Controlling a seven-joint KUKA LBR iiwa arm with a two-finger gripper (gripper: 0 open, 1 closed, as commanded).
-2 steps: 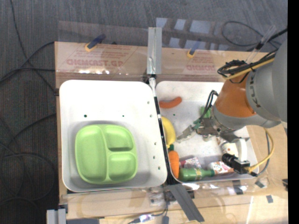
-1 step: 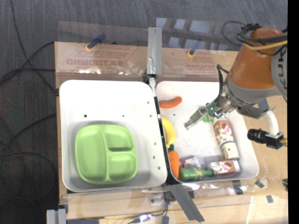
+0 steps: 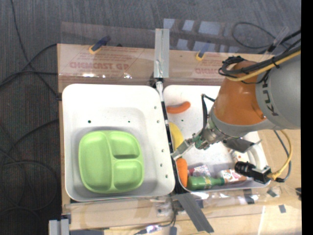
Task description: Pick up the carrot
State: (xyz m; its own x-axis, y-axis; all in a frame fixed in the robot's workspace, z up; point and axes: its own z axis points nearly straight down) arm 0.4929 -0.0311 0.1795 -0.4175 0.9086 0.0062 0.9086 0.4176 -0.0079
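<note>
1. Overhead, the claw [image 3: 195,143] hangs low in the right bin [image 3: 215,93]; whether it is apart or together, I cannot tell.
2. Just below-left of the claw, the carrot [image 3: 182,170] lies against the bin's left wall, untouched.
3. Right of the carrot, a green bottle [image 3: 204,182] and small packets [image 3: 230,176] crowd the near edge.
4. Above the claw, an orange sausage-shaped item [image 3: 178,107] sits on open floor.
5. Far left of the claw, a green divided plate [image 3: 111,160] rests in the left bin [image 3: 98,97].
</note>
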